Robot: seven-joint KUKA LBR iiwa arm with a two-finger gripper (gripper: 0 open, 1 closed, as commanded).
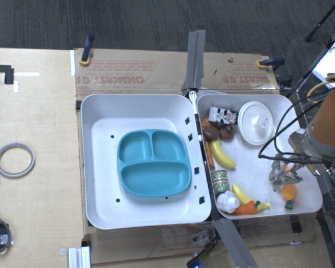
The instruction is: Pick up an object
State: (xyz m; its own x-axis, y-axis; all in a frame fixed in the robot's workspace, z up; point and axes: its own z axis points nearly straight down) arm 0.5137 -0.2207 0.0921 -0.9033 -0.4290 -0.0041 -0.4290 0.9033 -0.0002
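We record two white bins side by side. The left bin (95, 149) bears a blue plate (154, 162) (three compartments). The right bin (257, 166) bears a white lid (256, 122), a banana (221, 154), a can (219, 179) and a toy carrot (247, 207) along its left and near sides. The arm (326, 127) reaches in from the right. Its gripper (283, 173) sits low near the right wall, just above a small orange piece (289, 191); whether its fingers are spread or pinching anything, we cannot tell.
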